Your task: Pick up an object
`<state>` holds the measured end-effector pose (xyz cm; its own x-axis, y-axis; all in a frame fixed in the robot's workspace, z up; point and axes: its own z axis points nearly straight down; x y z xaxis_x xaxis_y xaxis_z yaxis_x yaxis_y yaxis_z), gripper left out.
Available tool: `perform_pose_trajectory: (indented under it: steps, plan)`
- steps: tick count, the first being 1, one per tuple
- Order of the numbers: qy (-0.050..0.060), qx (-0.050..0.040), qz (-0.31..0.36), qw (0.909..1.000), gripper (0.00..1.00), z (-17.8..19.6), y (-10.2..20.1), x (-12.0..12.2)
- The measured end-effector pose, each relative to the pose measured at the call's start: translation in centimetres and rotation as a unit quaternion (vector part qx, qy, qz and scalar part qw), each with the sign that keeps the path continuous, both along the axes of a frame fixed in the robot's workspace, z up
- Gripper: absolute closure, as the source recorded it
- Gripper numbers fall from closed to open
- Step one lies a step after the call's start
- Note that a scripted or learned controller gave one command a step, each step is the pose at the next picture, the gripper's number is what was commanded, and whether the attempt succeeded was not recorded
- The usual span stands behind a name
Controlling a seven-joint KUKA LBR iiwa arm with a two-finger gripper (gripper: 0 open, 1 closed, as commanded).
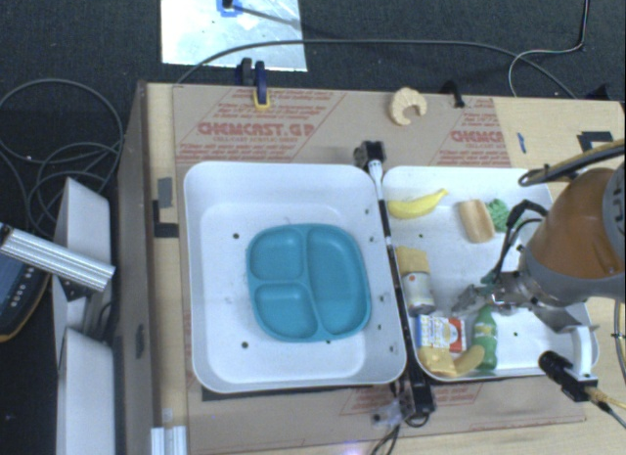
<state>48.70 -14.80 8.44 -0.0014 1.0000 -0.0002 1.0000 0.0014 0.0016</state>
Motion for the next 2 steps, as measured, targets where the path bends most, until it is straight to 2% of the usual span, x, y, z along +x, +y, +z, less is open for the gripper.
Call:
perform_pose_trajectory:
  steps: [1,2]
  plan:
    - [-0.002,0.0002,0.002,1.0,0.0,9.1,5.7,8.8]
    - [0.0,-0.0006,0.0,1.0,0.0,9.1,1.6,5.3]
